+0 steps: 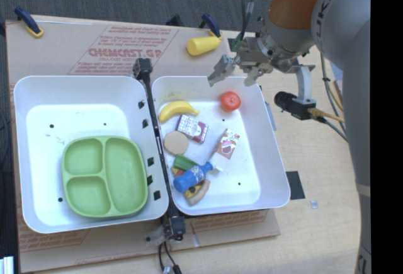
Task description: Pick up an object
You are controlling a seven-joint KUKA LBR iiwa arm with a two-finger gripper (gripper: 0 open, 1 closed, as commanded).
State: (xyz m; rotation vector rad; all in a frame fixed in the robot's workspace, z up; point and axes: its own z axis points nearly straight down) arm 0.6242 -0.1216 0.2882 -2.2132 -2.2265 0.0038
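Observation:
My gripper point(237, 74) hangs above the far edge of the right bin point(267, 159), fingers spread open with nothing between them. Just below and slightly left of it lies a red tomato point(230, 101). Further left in that bin are a yellow banana point(177, 109), a small red-and-white box point(191, 128), a tan round cookie point(176, 143) and a red-and-white packet point(228, 143). Near the front lies a blue bottle point(191, 177) over a green item point(185, 162) and a brown piece point(198, 192).
The left bin point(38, 109) holds a green divided plate point(104, 176). A yellow cylinder point(203, 45) lies on the cardboard behind the bins. Blue clamps point(28, 21) grip the board's far edge. A black clip point(143, 67) sits where the bins meet.

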